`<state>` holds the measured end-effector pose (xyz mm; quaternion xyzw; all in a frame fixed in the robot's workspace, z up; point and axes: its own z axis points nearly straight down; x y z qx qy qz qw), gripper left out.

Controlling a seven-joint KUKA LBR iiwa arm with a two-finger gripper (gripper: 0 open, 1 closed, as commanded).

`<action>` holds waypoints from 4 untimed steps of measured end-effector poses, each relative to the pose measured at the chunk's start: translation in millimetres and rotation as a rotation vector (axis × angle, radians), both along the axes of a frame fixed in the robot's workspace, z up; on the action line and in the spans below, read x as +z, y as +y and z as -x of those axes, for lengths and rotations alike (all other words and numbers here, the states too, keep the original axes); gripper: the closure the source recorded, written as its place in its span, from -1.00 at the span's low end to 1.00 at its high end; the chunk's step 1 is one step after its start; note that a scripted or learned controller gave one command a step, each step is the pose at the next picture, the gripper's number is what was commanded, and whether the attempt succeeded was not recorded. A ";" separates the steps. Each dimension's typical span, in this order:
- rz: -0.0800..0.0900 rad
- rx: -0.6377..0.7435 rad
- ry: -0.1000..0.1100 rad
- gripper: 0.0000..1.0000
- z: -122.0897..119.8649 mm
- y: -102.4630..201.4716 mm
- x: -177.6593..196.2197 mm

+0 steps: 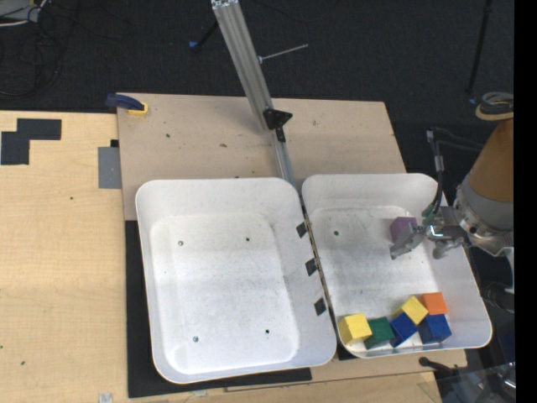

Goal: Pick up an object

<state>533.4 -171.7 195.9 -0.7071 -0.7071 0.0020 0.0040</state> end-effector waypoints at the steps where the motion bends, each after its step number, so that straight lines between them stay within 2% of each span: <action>1: 0.001 -0.003 -0.005 -1.00 -0.8 -1.1 2.5; 2: 0.000 -0.001 0.001 -1.00 9.0 -1.9 -58.1; 3: 0.001 -0.003 -0.007 -1.00 8.3 -1.6 -104.1; 4: 0.000 -0.010 -0.006 1.00 8.8 -2.3 -93.9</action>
